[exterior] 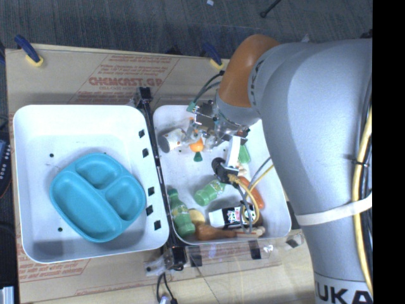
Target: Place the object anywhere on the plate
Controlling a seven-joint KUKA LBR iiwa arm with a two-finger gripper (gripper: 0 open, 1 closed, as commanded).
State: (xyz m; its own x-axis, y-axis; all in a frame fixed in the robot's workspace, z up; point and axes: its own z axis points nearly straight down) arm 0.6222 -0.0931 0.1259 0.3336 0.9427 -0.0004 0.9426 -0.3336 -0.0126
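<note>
You are looking at the blue three-section plate point(95, 195) sitting in the left bin point(22, 122), nothing lying on it. Everything else is sitting right of the plate. The right bin point(278, 223) is sitting just beside the left one, touching along the shared wall.

Right of the plate and a bit above its level, a small grey cylinder point(168, 143) is lying near the right bin's left wall. Further right, a small orange piece point(197, 145) is lying just below the gripper point(204, 128), with a dark green bit point(198, 158) right under it (touching or not, too small to tell). Nothing is showing as held. The gripper is hanging over the right bin's upper part, well apart from the plate; open or closed, you cannot tell, the wrist hardware is blocking it.

Level with the plate, a green cylinder point(207, 193) is lying mid-bin. Lower, a green lump point(180, 213) is sitting nearest the plate, then a black box with a white label point(230, 216) and a brown stick point(223, 234) along the bottom wall. An orange-red piece point(254, 197) is lying furthest from the plate.

The grey arm point(316, 138) with its orange band point(243, 68) is covering the right bin's far side.
</note>
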